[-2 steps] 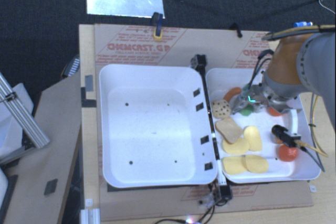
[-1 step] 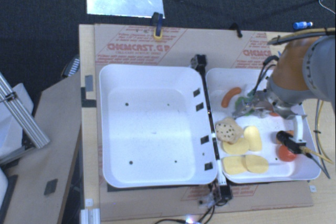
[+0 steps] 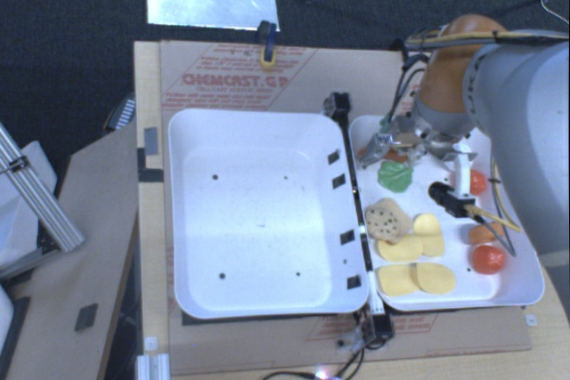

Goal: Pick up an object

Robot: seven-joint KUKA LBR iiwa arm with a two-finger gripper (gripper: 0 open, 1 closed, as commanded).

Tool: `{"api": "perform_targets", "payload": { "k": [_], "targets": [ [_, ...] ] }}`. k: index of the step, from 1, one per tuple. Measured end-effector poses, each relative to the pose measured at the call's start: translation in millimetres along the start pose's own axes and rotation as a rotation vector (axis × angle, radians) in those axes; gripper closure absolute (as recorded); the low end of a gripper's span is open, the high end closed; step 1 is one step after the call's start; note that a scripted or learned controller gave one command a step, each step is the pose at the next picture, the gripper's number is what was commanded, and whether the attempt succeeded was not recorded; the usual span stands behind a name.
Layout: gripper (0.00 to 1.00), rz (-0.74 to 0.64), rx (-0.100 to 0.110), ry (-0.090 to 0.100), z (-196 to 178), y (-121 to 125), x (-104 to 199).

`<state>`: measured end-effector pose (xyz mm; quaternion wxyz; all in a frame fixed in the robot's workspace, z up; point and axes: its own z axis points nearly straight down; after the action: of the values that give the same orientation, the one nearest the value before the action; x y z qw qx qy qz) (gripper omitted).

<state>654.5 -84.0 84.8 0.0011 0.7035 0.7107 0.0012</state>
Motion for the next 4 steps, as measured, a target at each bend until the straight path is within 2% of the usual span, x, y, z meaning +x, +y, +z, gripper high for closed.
{"api": "perform_targets", "payload": {
  "k": [1,2,3,4],
  "targets": [
    [1.00,0.005,-0.003,-0.001,-12,-1,-4],
    [1.00,0.010,0.007,0.000,-11,-58,-5],
    [1.00,0.011,-0.007,-0.002,-3,-116,-3],
    [1.00,0.011,-0.005,-0.003,-6,-93,-58]
  ]
}}
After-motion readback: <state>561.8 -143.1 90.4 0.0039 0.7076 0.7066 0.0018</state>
